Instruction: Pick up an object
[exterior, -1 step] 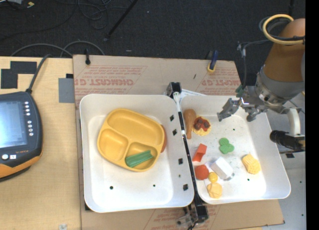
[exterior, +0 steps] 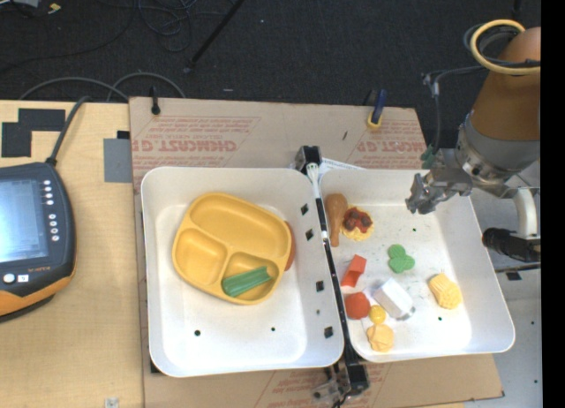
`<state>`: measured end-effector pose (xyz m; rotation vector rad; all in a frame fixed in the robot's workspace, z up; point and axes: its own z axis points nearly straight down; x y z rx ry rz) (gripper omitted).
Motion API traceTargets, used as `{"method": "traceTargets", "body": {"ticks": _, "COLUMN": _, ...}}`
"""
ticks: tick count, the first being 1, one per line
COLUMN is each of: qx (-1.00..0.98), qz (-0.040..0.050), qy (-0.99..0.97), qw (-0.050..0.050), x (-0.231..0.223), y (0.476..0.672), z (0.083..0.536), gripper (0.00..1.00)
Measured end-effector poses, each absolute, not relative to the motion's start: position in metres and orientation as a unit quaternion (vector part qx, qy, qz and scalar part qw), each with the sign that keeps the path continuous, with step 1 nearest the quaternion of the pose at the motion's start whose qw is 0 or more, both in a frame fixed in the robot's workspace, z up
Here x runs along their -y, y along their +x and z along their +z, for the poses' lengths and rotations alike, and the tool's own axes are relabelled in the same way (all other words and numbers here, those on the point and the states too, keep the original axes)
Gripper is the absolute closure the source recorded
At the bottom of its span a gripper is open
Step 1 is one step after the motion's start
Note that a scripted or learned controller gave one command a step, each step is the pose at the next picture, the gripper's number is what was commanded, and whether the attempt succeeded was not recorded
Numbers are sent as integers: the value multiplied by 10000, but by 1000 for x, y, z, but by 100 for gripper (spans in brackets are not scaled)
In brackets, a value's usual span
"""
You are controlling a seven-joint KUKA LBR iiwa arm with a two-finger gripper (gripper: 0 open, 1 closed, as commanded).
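Observation:
My gripper (exterior: 422, 200) hangs over the back right part of the right bin (exterior: 481, 327), with nothing visible between its fingers. Below it in that bin lie a brown drumstick-like piece (exterior: 335, 212), a small tart with red topping (exterior: 357, 222), a green piece (exterior: 401, 260), a red block (exterior: 355, 270), a red round piece (exterior: 357, 306), a white-grey block (exterior: 393, 298), a yellow corn cob (exterior: 445, 291) and small yellow pieces (exterior: 380, 334). The left bin (exterior: 177, 344) holds a yellow divided plate (exterior: 231, 244) with a green piece (exterior: 248, 281) in one compartment.
A divider wall (exterior: 323, 256) runs between the two bins. A teach pendant (exterior: 31, 230) lies on the wooden table at far left. Cardboard (exterior: 265, 137) lies under the bins. Cables cross the dark floor behind.

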<state>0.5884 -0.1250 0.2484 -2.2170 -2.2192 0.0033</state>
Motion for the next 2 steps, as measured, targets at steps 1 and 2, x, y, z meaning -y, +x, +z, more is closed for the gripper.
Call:
{"method": "traceTargets", "body": {"ticks": 1, "qx": 7076, "qz": 24, "qy": -7066, "qw": 47, "x": 78, "y": 531, "z": 218, "gripper": 100}}
{"method": "traceTargets", "body": {"ticks": 2, "qx": 7083, "qz": -14, "qy": -7059, "qw": -6, "x": 50, "y": 520, "z": 292, "gripper": 100}}
